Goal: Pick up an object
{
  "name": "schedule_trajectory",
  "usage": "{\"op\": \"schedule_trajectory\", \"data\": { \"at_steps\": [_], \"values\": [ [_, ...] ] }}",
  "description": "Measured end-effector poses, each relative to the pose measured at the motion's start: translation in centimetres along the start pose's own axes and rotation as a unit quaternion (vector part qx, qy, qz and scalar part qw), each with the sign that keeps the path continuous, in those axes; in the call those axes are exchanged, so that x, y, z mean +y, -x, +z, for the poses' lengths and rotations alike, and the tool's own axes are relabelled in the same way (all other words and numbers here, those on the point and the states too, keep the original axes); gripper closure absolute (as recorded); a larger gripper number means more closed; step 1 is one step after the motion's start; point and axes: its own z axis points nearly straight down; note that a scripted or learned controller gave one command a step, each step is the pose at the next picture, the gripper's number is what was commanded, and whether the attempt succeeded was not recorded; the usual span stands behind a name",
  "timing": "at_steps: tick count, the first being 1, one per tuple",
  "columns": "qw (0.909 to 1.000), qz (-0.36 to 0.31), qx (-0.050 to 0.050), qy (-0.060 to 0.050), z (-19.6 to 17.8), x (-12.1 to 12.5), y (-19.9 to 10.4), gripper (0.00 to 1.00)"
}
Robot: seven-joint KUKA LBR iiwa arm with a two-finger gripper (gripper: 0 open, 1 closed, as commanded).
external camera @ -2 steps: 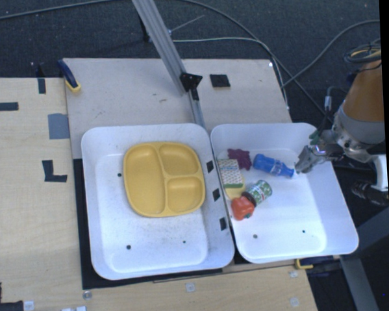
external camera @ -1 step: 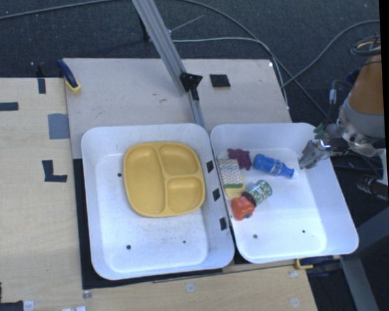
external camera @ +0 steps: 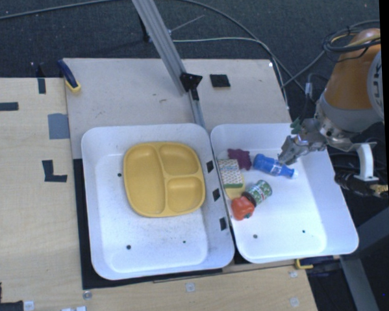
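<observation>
The right bin holds several small objects near its left side. A blue cylinder lies in the upper middle. A purple piece sits to its left, by a striped yellow-green block. Lower down lie a green-and-dark can and a red-orange object. My gripper hangs at the right end of the blue cylinder, just above it, pointing down and left. Nothing shows between its fingers.
The left bin carries a yellow divided plate. A slanted metal pole crosses the bench behind the bins. Cables trail at the upper right. The right half of the right bin is bare white floor.
</observation>
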Motion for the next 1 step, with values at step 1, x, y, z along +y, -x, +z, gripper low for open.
{"op": "schedule_trajectory", "data": {
  "at_steps": [1],
  "values": [
    [1.0000,0.000,0.000,-0.001,0.99,0.19,-5.23,1.00]
  ]
}}
